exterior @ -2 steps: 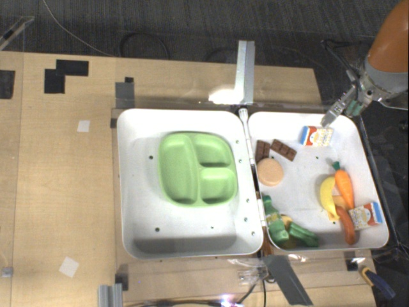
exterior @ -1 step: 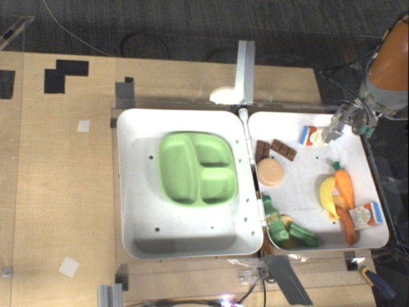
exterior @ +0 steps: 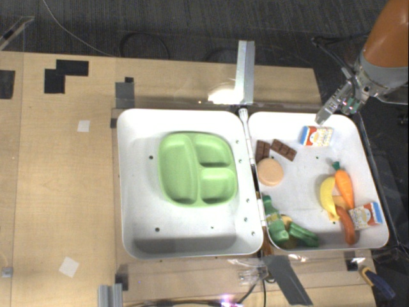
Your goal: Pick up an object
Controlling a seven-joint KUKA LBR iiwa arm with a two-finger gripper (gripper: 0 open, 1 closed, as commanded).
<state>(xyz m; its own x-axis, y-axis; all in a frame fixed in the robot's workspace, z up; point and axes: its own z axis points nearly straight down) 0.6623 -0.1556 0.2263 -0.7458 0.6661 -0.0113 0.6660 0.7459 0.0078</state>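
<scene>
The right bin holds several toy foods. A small white and orange carton lies near its far edge. Two brown chocolate pieces and a round tan cookie sit at its left side. A yellow banana, an orange carrot and a second carton lie at its right side. Green vegetables are piled in the near left corner. My gripper hangs over the bin's far rim, just above and right of the first carton, with nothing seen in it.
The left bin carries a green divided plate. A metal post stands behind the seam between the bins. The grey and orange arm reaches in from the upper right.
</scene>
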